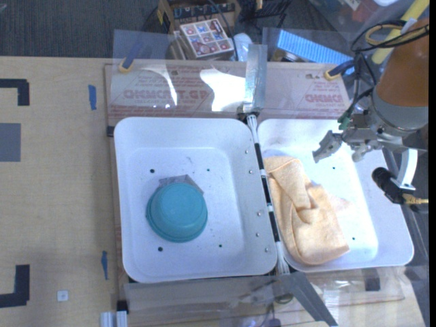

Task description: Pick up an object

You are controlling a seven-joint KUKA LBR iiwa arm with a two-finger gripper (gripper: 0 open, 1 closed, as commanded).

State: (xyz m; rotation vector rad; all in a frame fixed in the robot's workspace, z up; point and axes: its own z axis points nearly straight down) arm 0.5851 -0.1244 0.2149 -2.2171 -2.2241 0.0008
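**Mia:** What was hard to see?

**Ben:** The arm (402,67) was cut off at the top right, so I only saw its orange band and grey wrist. The gripper (344,144) hung over the right bin (395,251), up near the bin's far edge. Its two fingers were spread apart, one (327,147) pointing left and one (360,148) lower right, and nothing was between them.

**Mia:** Where were the things to pick up?

**Ben:** A yellow cloth (304,210) lay crumpled in the right bin, against its left wall. The gripper was above and to the right of it, not touching it. A teal bowl (177,212) sat upside down in the left bin (136,142), near the front left. A grey scrap (176,180) poked out from behind the bowl — most of it was hidden, so I could not tell what it was.

**Mia:** Any words?

**Ben:** Red letters ran along the clear sheet (225,87) behind the bins, but the glare washed out the middle. I could not read them for sure. A box with a colourful square pattern (204,36) stood on the floor behind — too small to read. A blue ridged thing (310,48) lay next to it, partly covered.

**Mia:** Anything else?

**Ben:** Bits of blue tape (92,96) and black marks (17,90) were on the wooden bench (54,203). The black marks ran off the left edge.
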